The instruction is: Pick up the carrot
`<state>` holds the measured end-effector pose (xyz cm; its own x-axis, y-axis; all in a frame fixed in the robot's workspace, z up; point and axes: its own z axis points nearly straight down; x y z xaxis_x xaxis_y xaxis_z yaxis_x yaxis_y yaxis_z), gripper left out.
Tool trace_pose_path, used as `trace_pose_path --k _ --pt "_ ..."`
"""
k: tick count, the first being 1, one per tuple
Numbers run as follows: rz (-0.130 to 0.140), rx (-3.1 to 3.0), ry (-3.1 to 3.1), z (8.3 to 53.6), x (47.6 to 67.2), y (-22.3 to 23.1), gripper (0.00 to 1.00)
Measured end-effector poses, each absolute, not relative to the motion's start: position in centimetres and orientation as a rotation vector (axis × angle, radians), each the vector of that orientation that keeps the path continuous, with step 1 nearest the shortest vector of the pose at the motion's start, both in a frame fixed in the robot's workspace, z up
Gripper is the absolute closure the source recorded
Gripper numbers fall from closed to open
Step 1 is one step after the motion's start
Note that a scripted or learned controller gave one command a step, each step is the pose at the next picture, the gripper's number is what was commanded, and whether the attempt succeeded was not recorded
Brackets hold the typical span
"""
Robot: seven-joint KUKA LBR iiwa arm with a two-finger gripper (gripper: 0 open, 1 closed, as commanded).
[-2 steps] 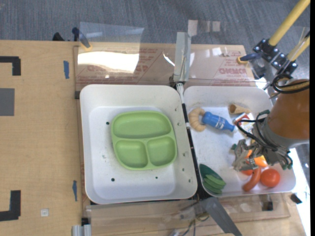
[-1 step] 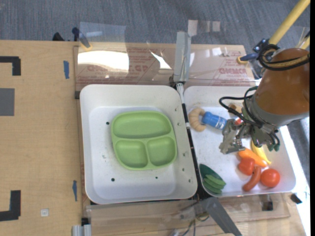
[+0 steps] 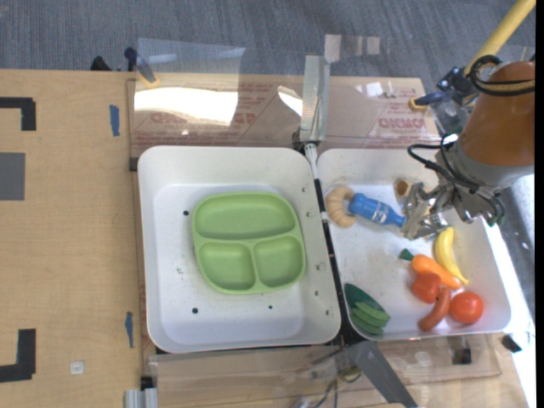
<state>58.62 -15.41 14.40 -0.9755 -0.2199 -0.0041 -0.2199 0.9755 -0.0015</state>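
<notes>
The carrot [image 3: 431,269], a short orange toy with a green stub at its upper-left end, lay slanted in the right-hand white bin [image 3: 501,270], just below the gripper [image 3: 422,215] of the grey KUKA arm [image 3: 497,121]. The yellow banana [image 3: 448,253] touched the carrot's upper right side; a red-orange pepper [image 3: 425,288] sat against its lower edge, with a red sausage [image 3: 433,310] and a tomato [image 3: 467,306] just beyond. Left of the carrot, near the bin's lower rim, rested a green sliced cucumber [image 3: 367,307]; above and left of it lay a blue bottle [image 3: 376,210] and a tan pastry [image 3: 341,206]. The gripper's metal fingers hung above the carrot with nothing visibly between them, but whether they stood wide or narrow could not be told. The left bin [image 3: 161,253], well apart from the carrot, held a green divided plate [image 3: 247,240]. Red print on the clear panels [image 3: 187,121] behind the bins was too blurred to read.
</notes>
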Motion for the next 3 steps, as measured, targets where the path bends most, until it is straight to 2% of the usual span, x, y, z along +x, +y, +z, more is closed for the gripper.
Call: trace_pose_path --k 1,2,3 --pt "-0.002 -0.352 3.113 14.6 58.8 -15.2 0.00" --pt "-0.003 -0.317 3.115 9.5 53.2 -13.7 0.00" --pt "-0.006 -0.424 3.098 9.0 49.8 -16.7 0.00"
